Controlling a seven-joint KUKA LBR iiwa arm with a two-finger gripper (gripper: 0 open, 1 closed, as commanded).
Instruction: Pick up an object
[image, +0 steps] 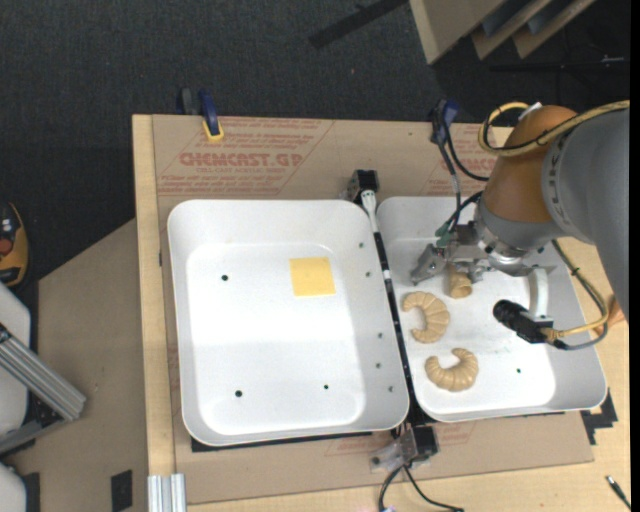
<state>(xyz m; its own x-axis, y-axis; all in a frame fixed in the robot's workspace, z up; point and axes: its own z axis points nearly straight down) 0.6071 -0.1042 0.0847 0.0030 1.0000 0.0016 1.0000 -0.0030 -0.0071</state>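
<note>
Robotics lab test cell — grey arm with orange band (560, 180) over a brown board-covered desk (270, 150), two shallow white plastic bins (270, 400) clamped side by side, loose cables (420, 480), dark carpet floor (80, 70).

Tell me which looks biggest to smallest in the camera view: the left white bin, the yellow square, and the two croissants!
1. Left white bin, by far the biggest.
2. The two croissants, upper and lower, look about alike, so I won't rank them.
3. Yellow square, slightly smaller than either, though it's close.
</note>
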